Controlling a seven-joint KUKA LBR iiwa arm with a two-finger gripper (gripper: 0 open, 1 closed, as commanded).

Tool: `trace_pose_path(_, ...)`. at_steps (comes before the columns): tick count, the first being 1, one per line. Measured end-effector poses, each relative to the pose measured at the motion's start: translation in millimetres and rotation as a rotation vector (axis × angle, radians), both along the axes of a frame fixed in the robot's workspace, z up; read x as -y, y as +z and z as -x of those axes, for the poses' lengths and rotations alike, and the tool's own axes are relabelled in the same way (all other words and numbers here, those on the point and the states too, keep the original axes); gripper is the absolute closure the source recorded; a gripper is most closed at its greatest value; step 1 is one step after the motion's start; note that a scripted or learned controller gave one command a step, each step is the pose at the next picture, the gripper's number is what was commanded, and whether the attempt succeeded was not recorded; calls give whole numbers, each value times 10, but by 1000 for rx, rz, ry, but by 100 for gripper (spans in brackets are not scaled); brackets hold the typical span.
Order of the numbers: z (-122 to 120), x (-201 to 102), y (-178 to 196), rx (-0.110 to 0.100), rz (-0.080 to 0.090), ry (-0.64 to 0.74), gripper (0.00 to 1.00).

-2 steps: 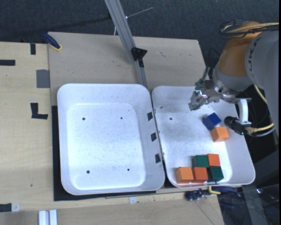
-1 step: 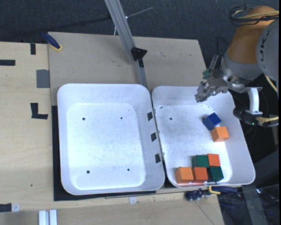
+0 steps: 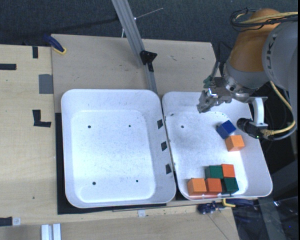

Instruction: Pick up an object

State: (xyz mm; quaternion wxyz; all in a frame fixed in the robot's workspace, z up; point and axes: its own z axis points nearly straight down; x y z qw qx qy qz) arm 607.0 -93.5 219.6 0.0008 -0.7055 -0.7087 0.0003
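A: Looking down on the surface (image 3: 115,59). Two bins, left bin (image 3: 112,149) bare, right bin (image 3: 190,139) with all the blocks.

B: End effector (image 3: 206,105) hanging over the right bin's far edge, nothing between the fingers. Open or closed? Can't tell, too small and dark.

A: Nearest pick: blue block (image 3: 225,129) touching an orange block (image 3: 235,142), just below it. Rest clumped in the near corner: orange cube (image 3: 196,186), green (image 3: 214,171). Probably easier going for the loose pair, more finger room.
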Motion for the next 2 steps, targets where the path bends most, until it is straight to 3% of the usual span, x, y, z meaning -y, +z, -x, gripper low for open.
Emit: trace_pose_path(2, 381, -977, 187, -1, -1, 2, 100)
